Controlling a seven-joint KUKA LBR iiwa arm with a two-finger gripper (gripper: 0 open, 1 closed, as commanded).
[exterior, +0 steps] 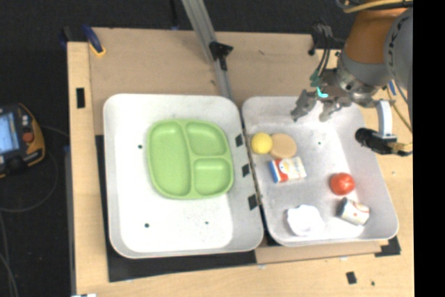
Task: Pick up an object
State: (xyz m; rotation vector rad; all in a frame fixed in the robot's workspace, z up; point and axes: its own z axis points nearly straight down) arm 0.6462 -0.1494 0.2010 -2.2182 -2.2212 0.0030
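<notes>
My gripper (314, 110) hangs over the far edge of the right bin (361, 149), its two fingers spread open with nothing between them. Nearer in that bin lie a yellow ball (261, 143), a tan round disc (283, 146) touching it, a red and white carton (288, 170), a red tomato (341, 183), a small white and red can (352, 211) and a white cup (304, 220). The gripper stands above and to the right of the ball and disc, apart from every object.
The left bin (125, 219) holds a green divided plate (189, 158). A grey metal pole (195, 7) slants down from the top to the bins' far edge. A black and orange device (15, 138) sits at the left, off the bench.
</notes>
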